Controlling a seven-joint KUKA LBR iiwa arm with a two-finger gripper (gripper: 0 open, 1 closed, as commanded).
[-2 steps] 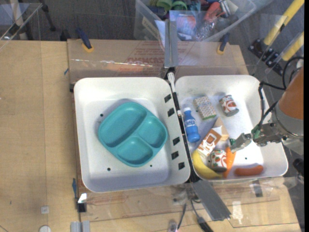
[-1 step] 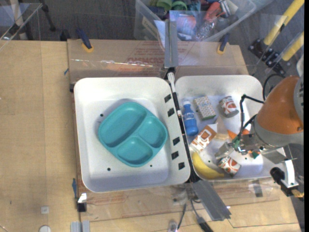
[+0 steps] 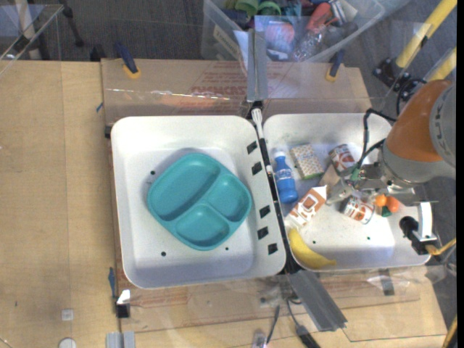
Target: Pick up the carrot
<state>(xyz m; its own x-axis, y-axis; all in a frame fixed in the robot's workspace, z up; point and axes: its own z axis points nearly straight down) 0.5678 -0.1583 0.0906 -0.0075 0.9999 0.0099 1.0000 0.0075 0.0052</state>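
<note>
The carrot is a small orange piece with a green end, lying near the right wall of the right bin. My gripper hangs low over the middle of that bin, a little to the left of the carrot and apart from it. It sits just above a small red and white can. Nothing can be made out between its tips. The arm's orange band is above and to the right.
The right bin also holds a blue bottle, a patterned box, a second can, a white and orange carton and a banana. A teal divided plate lies in the left bin.
</note>
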